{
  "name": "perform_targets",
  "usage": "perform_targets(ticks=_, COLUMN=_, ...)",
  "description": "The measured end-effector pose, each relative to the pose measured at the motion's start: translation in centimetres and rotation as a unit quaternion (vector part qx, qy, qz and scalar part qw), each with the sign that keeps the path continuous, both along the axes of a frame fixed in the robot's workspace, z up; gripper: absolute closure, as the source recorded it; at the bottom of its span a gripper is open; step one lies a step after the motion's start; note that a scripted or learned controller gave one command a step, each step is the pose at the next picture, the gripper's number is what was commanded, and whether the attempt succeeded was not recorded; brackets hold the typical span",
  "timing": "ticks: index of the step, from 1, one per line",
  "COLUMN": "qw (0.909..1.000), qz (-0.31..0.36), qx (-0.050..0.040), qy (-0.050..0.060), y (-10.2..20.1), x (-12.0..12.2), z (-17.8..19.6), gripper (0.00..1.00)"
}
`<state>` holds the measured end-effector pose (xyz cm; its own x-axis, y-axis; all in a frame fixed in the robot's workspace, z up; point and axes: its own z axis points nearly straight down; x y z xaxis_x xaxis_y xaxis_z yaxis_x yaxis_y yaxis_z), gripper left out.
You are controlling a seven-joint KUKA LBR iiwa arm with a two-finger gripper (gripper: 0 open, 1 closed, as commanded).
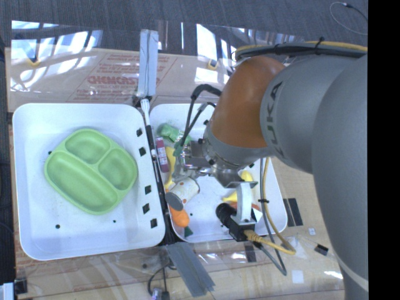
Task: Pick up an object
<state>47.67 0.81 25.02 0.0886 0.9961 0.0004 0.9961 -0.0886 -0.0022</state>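
Sitting in left bin (25,167): green divided plate (91,169); finger state of gripper (187,164) unclear.

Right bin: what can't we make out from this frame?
- Claw: the wrist blocks its fingertips, so open or shut is unreadable in the camera view.
- Right bin: the arm covers most of its floor.
- Small objects along the divider: partly hidden by the claw, too small to name.

Single fixed overhead camera, slanted down on both bins (25,167).
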Motion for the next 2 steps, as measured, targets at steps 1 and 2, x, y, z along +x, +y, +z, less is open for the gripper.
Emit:
perform_targets(ticks=1, qw=1.0000, qz=-0.009, qx=-0.0001, qy=0.002, y=-3.8, x=-0.1, z=-2.0, gripper=1.00)
perform_targets(ticks=2, qw=0.9997, qz=0.026, qx=-0.0002, qy=0.000, y=-6.3, x=1.7, z=0.9, gripper=1.00)
